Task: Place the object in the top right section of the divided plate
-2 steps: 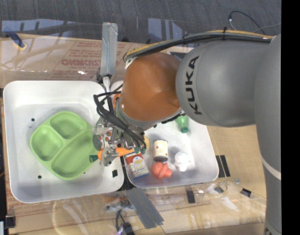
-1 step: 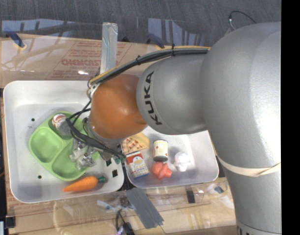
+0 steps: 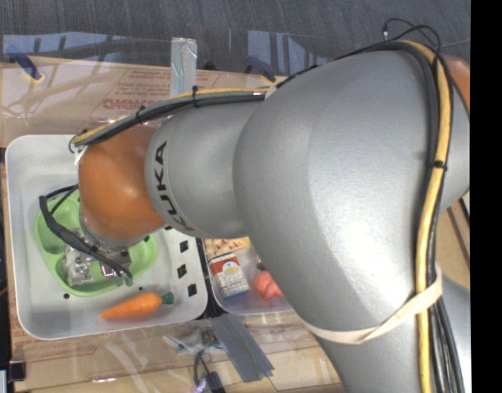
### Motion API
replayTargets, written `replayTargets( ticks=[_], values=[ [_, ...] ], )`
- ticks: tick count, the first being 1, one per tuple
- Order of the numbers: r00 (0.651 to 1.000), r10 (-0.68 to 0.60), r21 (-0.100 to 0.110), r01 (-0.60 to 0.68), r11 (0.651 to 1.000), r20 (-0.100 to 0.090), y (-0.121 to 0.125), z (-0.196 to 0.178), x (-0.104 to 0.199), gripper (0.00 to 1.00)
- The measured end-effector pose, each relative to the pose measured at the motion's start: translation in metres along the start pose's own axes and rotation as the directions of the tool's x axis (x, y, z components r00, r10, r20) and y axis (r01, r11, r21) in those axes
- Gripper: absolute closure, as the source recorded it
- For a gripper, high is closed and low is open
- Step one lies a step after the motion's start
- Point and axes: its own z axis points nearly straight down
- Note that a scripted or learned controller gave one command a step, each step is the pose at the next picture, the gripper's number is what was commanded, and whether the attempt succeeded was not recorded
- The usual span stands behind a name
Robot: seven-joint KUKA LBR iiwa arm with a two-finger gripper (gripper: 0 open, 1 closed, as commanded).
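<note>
Clutter is light in the left bin [image 3: 21, 219]: a green divided plate [image 3: 50, 228] sits toward its left side, and a toy carrot [image 3: 136, 305] lies on the bin floor just below the plate, near the bin's lower edge. The arm [image 3: 316, 195] stretches in from the right and covers much of the view, its orange band [image 3: 115, 187] hanging directly over the plate. Under that band the claw [image 3: 91, 268] hovers above the plate's lower part. Whether it is open, closed or gripping anything cannot be told, because the wrist and cables hide its tip. The right bin [image 3: 214, 297] peeks out beneath the arm, holding a small red-and-white carton [image 3: 230, 275] and a pinkish-red item [image 3: 267, 285].

Which object the task means is uncertain; the carrot, the likeliest candidate, lies outside the plate.

The chief risk appears to be placement in the wrong compartment. The claw seems to sit over the lower portion of the plate, and the top right section lies hidden under the wrist, so a release here could land in the wrong place. A low pass might also nudge the plate or drag a cable across it.
</note>
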Motion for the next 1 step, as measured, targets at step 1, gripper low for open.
replayTargets(
  ticks=[1],
  values=[
    [0.999,0.041,0.002,-0.041,0.999,0.005,-0.1186,-0.0998,-0.0261,1.00]
  ],
)
